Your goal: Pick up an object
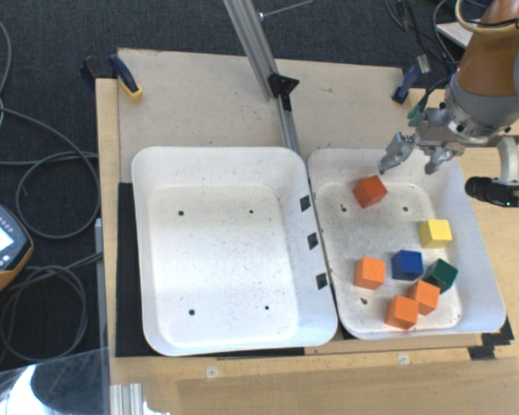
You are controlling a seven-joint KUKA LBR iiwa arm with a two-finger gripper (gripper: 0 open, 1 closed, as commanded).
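My gripper hangs over the far end of the right bin, open, with nothing between its fingers. A red-orange block lies just below and left of it, apart from the fingers. Further toward the front lie a yellow block, a blue block, a dark green block and three orange blocks: one by itself at the left, the other two touching near the front rim.
The left bin sits beside the right one, with black clips along their shared edge. A slanted metal rail crosses the bench behind the bins. Blue clamps grip the far board corners.
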